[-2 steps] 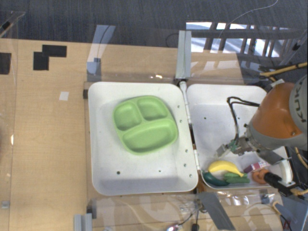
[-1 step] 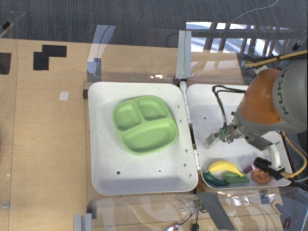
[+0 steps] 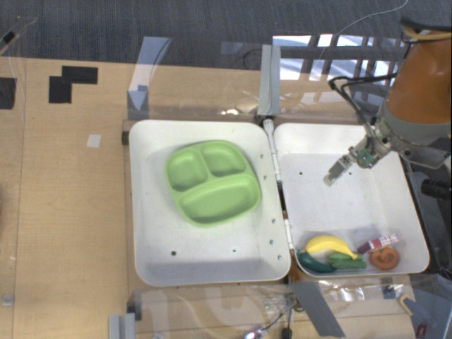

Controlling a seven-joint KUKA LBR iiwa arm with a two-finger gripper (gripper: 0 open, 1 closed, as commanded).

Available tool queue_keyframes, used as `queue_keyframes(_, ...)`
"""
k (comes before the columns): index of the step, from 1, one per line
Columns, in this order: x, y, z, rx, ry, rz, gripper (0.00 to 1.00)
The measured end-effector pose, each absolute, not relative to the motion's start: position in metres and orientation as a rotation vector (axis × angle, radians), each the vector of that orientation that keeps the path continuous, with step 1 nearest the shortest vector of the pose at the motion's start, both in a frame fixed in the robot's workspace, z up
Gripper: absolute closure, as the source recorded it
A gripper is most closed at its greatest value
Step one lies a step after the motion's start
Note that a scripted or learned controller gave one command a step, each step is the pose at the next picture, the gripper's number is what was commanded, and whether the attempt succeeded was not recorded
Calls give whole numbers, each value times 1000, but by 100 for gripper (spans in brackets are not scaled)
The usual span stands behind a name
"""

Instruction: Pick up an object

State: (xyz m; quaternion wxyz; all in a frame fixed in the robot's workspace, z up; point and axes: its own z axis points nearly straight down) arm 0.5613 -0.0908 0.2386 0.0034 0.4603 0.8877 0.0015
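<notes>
Gripper (image 3: 337, 170) hangs over the right bin (image 3: 417, 210), jaw state unclear, well apart from the banana (image 3: 328, 245) at the near wall; approach underway, descent toward the fruit comes next

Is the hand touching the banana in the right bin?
Apart. The camera view shows the hand over the middle of the right bin, with bare white floor between it and the banana near the front edge.
</notes>
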Motion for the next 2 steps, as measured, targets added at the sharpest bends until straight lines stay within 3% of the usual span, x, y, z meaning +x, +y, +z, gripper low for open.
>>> queue_keyframes(1,511,-206,198,1509,2750,1,0)
queue_keyframes(2,515,-151,96,1678,2648,4,0)
